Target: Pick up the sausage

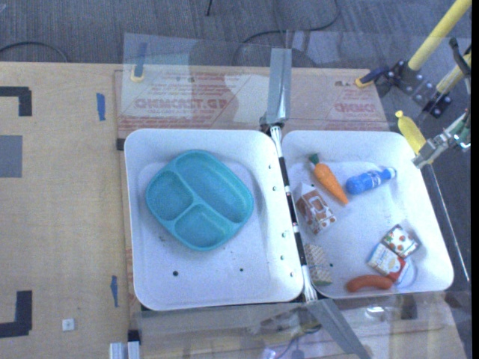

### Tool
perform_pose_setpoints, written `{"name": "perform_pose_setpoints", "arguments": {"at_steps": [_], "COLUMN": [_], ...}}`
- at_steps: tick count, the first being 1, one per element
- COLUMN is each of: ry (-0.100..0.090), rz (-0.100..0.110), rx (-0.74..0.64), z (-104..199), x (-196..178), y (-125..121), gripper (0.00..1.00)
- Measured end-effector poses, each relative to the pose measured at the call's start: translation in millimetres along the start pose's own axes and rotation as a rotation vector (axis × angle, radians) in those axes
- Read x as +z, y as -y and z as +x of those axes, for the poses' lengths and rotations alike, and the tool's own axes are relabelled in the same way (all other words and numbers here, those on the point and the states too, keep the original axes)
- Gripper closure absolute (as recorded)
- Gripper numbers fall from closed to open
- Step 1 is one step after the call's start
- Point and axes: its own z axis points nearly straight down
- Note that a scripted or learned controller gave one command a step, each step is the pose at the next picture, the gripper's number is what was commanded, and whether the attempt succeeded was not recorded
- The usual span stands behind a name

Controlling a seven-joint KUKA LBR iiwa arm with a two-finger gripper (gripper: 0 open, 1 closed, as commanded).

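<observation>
Lying half-tucked under a carton (392, 250), the sausage (368, 283), right end hidden

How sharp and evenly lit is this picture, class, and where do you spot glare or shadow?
Camera view: soft, even light; slightly blurry throughout, so the carton's print is unreadable; faint reflections on the clear panel behind the bins; a weak shadow rings the blue tray; the sausage stays distinct.

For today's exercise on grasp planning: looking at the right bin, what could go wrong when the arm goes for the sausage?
1. The sausage lies close to the bin's near rim, so the gripper may hit the wall.
2. A small carton sits right beside it, seemingly touching, and could be grabbed or pushed instead.
3. The carrot, similar in shape and colour, might be mistaken for it.
</observation>
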Motion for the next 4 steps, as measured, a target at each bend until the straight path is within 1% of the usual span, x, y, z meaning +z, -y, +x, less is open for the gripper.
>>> {"name": "perform_pose_setpoints", "arguments": {"at_steps": [1, 2, 3, 4], "ry": [0.000, 0.001, 0.000, 0.000], "rz": [0.002, 0.003, 0.004, 0.010], "rx": [0.388, 0.954, 1.344, 1.694], "z": [-29, -48, -34, -10], "x": [-93, -133, -132, -132], "y": [3, -43, -91, -93], "gripper": [1.00, 1.00, 1.00, 1.00]}}
